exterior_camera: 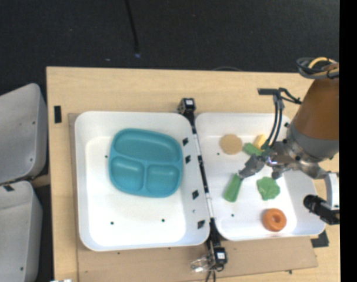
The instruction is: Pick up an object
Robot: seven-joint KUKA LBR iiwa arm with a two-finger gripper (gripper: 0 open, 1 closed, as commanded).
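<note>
Camera view puts your gripper (262, 164) low among the toys, fingers apart and gripping nothing. Green stick (232, 188) lies just below-left, green block (268, 187) just beneath; closing here may nudge both away.

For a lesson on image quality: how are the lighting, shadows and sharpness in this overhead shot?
In the camera view the lighting is even and soft; the white bins look bright without harsh glare; the teal tray casts only a faint shadow; edges are slightly soft overall; the floor beyond the bench is dark and shows little detail.
</note>
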